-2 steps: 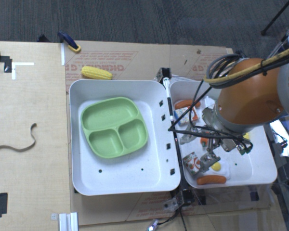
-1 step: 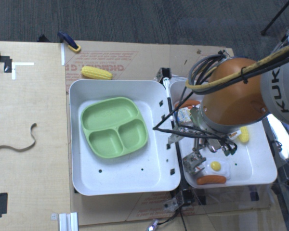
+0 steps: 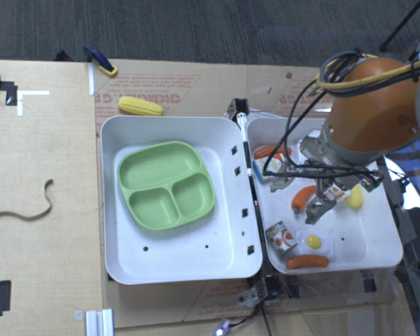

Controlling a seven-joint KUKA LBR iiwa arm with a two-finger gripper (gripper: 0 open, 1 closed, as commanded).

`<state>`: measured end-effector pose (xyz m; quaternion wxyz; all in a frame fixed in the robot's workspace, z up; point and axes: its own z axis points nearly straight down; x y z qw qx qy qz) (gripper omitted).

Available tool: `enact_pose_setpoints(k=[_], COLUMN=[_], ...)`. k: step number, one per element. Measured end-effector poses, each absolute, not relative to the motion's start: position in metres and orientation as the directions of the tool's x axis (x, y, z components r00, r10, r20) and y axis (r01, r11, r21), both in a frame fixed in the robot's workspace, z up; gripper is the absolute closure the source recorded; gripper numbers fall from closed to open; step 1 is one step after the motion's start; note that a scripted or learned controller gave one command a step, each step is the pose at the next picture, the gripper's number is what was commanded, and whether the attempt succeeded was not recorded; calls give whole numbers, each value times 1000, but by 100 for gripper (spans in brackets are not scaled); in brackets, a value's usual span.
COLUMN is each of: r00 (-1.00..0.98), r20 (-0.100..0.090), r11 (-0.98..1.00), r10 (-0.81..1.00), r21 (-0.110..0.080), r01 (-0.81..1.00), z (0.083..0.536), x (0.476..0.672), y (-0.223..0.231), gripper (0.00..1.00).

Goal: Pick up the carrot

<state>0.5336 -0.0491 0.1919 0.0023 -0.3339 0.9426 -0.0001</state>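
Bench with two white bins; gripper hangs over the right bin
Its jaws cannot be made out; the carrot beside it looks light, hard, smooth: grab its middle

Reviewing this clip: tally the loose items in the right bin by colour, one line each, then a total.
Orange or red: 3, the carrot, one at the back, one at the front
Yellow: 2, one on the right, one small
White printed packet: 1
Total: 6, counting what the arm leaves visible
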Motion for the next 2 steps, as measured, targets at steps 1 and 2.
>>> enact_pose_setpoints(k=[1,2], r00=[-717,-283], r20=[-11,-5], r11=[717,283], r10=[-697,-959], r21=[-10,-4], r01=[-697,-959], z=[94,93], x=[493,557], y=[-107,-159], gripper=[0,0])
